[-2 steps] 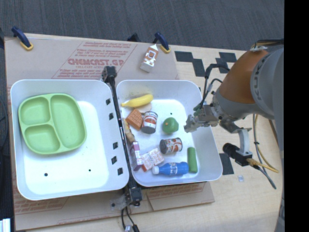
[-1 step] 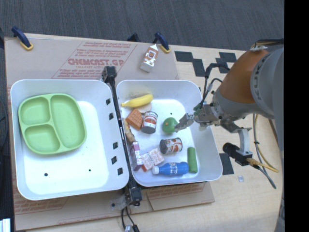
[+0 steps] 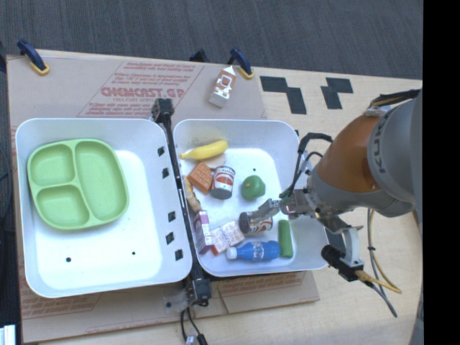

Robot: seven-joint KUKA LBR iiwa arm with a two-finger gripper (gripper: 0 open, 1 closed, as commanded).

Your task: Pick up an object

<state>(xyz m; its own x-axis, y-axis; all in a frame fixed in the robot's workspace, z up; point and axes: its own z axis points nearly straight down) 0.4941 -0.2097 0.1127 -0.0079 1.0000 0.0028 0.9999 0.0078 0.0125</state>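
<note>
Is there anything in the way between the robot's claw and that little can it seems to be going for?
Nothing visible. The gripper sits right at the small can in the right bin, with no object between them. The green pickle lies just beside.

Red print "CHEMCAST GP" on cardboard sheet (image 3: 136, 85) behind bins; smaller lines illegible.

This place looks like a robotics lab. A grey arm with an orange band (image 3: 352, 160) stands over a table (image 3: 302, 95) covered with cardboard sheets, which blue clamps (image 3: 241, 61) hold at the far edge. Black coded markers (image 3: 307, 92) are printed on the table just behind the right white bin (image 3: 287, 131). Loose cables (image 3: 377, 275) hang beside this bin, and grey carpet (image 3: 215, 13) lies beyond the table.
</note>
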